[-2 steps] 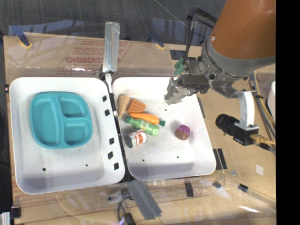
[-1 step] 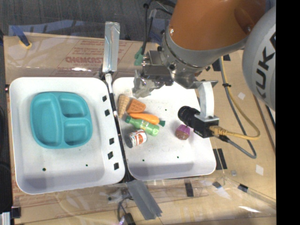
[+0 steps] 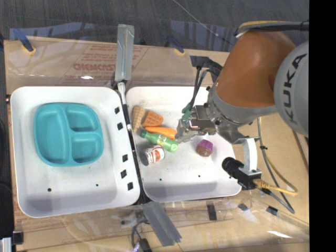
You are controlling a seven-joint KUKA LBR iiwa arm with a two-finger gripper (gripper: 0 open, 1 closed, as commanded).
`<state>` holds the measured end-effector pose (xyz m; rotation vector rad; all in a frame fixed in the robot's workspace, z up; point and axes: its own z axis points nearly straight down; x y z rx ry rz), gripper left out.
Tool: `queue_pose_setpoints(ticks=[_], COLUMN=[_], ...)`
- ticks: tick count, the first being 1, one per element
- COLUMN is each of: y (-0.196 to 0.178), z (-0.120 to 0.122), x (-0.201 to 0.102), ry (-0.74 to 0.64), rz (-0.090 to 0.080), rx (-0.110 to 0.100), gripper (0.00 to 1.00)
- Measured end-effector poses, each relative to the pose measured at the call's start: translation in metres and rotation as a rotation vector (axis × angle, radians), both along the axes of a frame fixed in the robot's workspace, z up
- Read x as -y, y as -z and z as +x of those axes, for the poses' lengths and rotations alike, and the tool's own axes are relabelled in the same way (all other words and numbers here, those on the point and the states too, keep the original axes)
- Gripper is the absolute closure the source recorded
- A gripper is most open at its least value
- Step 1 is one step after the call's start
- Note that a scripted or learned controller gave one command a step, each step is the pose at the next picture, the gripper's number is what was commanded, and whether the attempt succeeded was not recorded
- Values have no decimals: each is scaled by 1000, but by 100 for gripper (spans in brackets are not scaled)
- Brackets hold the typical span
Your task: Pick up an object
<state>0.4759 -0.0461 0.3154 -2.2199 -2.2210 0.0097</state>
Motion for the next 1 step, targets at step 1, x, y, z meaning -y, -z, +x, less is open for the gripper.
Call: queue_pose_setpoints(ticks=[1], y=[97], z=[-1], x=[-101], ry=[-14], rz=[2], rx=[-6], gripper=[100])
